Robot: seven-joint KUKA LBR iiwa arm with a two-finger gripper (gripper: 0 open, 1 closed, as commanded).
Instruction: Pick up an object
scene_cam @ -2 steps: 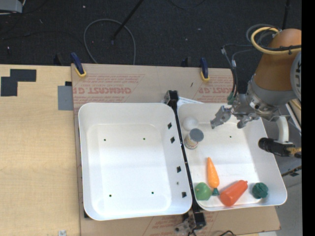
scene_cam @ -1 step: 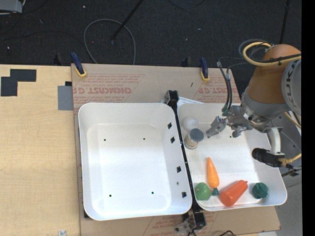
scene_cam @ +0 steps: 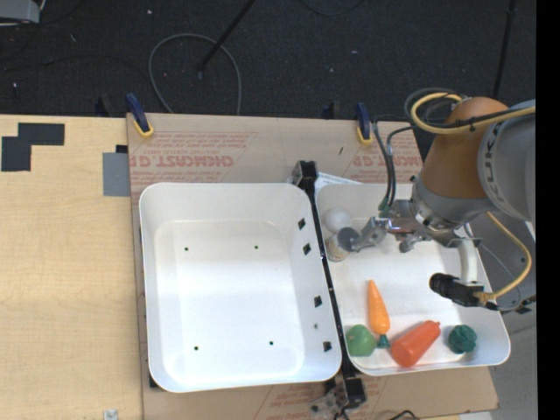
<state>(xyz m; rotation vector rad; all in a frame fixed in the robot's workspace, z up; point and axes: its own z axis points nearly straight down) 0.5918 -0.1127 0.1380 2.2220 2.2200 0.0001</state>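
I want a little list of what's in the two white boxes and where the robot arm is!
left bin: nothing visible inside
right bin: holds the toys
carrot: orange, pointing up the bin
green toy: beside the carrot's lower end
red-orange toy: near the front wall
dark green ball: front right corner
arm: reaching in from the right
end effector: over the bin's back left part
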